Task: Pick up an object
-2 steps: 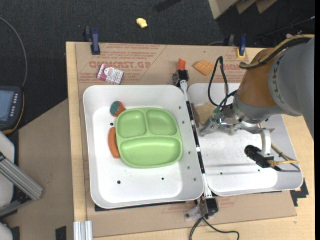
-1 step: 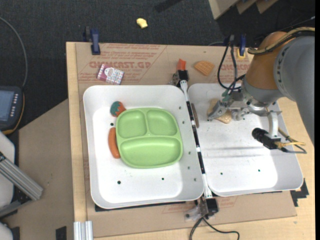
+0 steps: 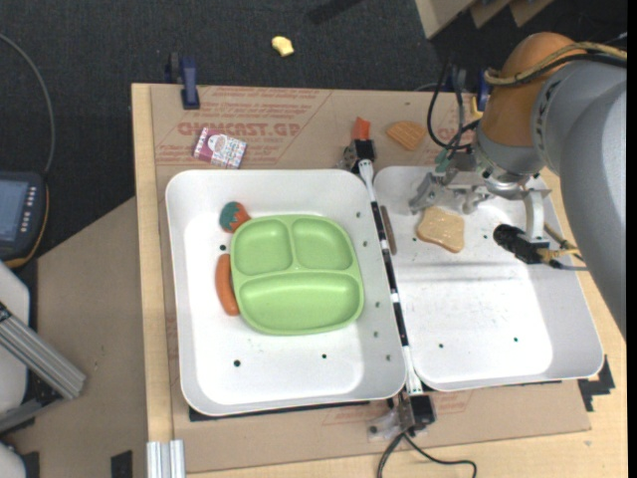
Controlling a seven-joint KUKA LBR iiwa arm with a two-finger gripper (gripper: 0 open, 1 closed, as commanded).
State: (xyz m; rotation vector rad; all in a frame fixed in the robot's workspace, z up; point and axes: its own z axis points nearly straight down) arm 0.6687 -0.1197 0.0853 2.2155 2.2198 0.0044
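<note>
A tan slice of toast [image 3: 441,231] lies flat near the back left of the right bin [image 3: 498,337]. My gripper [image 3: 447,196] hangs just behind and above the toast. Its fingers are spread open with nothing between them. In the left bin [image 3: 199,357] sits a green divided plate [image 3: 296,274]. An orange sausage-shaped piece [image 3: 226,285] lies along the plate's left edge. A small teal and red item [image 3: 234,215] rests at the plate's back left corner.
A second tan piece [image 3: 405,134] lies on the cardboard behind the right bin. A pink packet [image 3: 219,147] and a blue clamp [image 3: 184,80] are behind the left bin. An orange-tipped clamp [image 3: 360,145] stands at the bins' shared back edge.
</note>
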